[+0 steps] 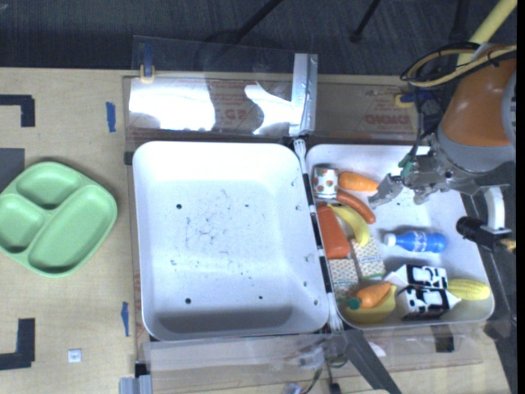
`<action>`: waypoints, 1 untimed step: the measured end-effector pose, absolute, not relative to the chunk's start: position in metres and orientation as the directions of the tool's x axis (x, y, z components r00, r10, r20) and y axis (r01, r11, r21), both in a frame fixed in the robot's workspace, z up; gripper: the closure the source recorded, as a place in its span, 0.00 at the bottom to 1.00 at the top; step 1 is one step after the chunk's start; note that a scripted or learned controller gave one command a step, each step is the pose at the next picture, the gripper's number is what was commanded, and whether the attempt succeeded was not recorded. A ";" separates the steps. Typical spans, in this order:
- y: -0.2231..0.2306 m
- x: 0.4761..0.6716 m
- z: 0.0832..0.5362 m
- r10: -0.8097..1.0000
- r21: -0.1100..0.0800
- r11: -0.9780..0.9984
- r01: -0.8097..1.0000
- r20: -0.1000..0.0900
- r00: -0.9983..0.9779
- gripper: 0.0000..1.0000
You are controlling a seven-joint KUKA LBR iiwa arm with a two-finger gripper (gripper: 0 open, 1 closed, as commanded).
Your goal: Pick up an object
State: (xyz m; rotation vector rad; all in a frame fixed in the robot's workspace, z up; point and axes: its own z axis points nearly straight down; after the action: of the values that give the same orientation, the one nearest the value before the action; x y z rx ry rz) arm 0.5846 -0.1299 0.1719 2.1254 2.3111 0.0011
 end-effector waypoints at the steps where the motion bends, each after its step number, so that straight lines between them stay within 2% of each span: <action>1: -0.119 0.653 0.093 1.000 0.001 0.029 1.000 0.000 -0.029 0.00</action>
State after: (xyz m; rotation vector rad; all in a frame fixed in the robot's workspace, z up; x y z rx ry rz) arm 0.6532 -0.1193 0.0934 2.1883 2.2534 0.0005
